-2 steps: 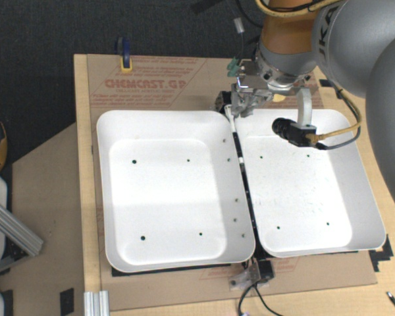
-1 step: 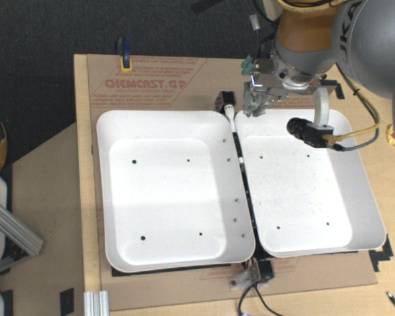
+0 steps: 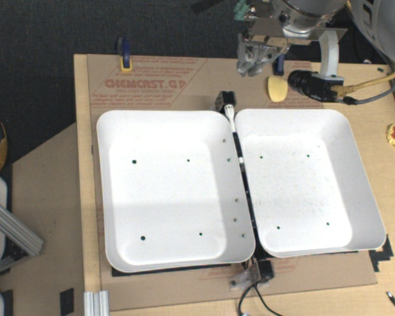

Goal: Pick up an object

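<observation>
My gripper (image 3: 253, 60) hangs high over the back of the bench, beyond the far rims of both bins and above the cardboard board. A small pale yellow object (image 3: 276, 88) sits just right of and below it, past the right bin's far rim (image 3: 289, 110). The object is apart from the gripper, and I cannot tell whether it rests on the board. The left bin (image 3: 118, 176) and the right bin show white floors with only small dark dots.
A black strip (image 3: 240, 170) runs along the seam between the bins. A blue clamp (image 3: 124, 51) grips the board's far edge at the left. Aluminium framing (image 3: 13, 232) stands at the left of the bench.
</observation>
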`<state>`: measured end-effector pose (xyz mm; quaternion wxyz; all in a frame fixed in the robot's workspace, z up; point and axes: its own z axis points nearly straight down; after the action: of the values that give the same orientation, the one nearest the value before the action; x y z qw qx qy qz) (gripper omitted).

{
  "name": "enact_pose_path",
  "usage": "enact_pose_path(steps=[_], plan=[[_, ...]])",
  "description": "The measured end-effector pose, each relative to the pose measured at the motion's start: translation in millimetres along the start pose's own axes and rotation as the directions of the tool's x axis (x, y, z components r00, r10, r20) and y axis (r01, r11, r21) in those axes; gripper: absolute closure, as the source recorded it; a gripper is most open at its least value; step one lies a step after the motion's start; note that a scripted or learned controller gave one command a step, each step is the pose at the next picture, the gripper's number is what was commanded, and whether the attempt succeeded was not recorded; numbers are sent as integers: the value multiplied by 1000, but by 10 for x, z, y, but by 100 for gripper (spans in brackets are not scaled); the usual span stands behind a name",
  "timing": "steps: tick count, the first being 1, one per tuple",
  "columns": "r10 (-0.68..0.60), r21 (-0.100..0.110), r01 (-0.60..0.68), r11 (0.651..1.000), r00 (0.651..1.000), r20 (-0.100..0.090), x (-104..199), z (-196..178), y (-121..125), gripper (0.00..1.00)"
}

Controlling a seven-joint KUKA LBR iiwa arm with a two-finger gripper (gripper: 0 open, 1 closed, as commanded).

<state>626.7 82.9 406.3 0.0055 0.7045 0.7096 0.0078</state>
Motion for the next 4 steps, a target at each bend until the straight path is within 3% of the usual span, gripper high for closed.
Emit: enact_pose_path(steps=[1,2,3,4], plan=[[4,29,-4,1000,1000,4,283,1018,320,100],[12,12,-12,1000,1000,6,-218,684,392,100],[3,30,-4,1000,1000,3,214,1502,352,100],[10,15,-10,1000,1000,4,-58,1185,281,100]])
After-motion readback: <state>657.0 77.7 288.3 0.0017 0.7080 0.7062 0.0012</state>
